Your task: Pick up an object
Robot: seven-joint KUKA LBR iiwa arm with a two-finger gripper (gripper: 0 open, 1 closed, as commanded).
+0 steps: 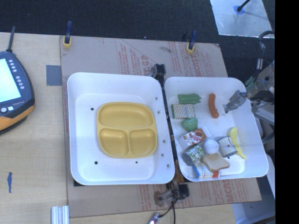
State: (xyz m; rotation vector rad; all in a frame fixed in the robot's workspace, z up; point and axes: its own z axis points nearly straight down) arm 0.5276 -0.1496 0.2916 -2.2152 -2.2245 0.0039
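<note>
The right white bin (252, 125) holds several small items. Among them are a green bean pod (189, 98), a red sausage (213, 105), a patterned box (182, 110), a green lump (189, 123), a red-and-white carton (194, 137), a white ball (211, 146), a slice of toast (215, 162) and a yellow banana (235, 141). My gripper (233, 101) hangs over the bin's upper right part, just right of the sausage and above the banana. Nothing is visibly held in it.
The left white bin (79, 125) carries a yellow three-compartment plate (126, 129). An orange-edged tablet (11, 90) lies at the far left of the bench. Clamps (190, 41) pin the cardboard at the back edge. Cables sit at the front between the bins (170, 197).
</note>
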